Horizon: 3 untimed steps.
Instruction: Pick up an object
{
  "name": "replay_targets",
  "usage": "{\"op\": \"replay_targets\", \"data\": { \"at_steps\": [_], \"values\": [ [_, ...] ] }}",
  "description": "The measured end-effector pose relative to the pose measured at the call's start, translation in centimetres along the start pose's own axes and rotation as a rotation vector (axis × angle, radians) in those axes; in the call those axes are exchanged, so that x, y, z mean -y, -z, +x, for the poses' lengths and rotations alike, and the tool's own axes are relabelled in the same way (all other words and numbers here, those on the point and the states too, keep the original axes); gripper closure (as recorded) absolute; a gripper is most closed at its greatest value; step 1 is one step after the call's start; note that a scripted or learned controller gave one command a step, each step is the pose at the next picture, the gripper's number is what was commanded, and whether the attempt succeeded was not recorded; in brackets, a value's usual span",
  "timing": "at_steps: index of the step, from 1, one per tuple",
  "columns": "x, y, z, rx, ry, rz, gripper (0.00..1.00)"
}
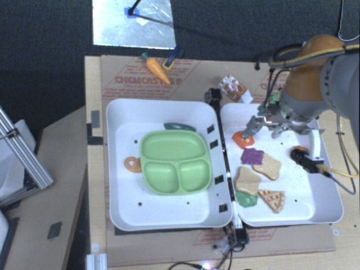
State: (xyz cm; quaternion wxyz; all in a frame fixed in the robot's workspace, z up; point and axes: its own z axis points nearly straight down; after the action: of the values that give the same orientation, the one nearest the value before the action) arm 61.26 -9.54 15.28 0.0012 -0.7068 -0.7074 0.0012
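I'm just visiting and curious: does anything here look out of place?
Yes. A toy carrot and a small printed packet lie on the cardboard behind the bins, while the other toy foods sit inside the right bin.

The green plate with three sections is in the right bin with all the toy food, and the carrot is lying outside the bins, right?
Not quite. The camera view shows the green three-section plastic plate in the left white bin, not the right one. Most of the toy food pieces, like the red tomato slice and the purple piece, lie in the right white bin. The orange toy carrot does lie outside the bins.
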Motion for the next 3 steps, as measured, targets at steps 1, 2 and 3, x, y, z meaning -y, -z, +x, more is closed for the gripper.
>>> {"op": "replay_targets", "data": {
  "at_steps": [1,2,3],
  "values": [
    [0.2,-6.3,0.2,-0.001,0.000,0.001,0.00],
    [0.2,-6.8,0.2,0.000,0.000,-0.003,0.00],
    [0.1,-5.7,0.2,0.000,0.000,-0.007,1.00]
  ]
}}
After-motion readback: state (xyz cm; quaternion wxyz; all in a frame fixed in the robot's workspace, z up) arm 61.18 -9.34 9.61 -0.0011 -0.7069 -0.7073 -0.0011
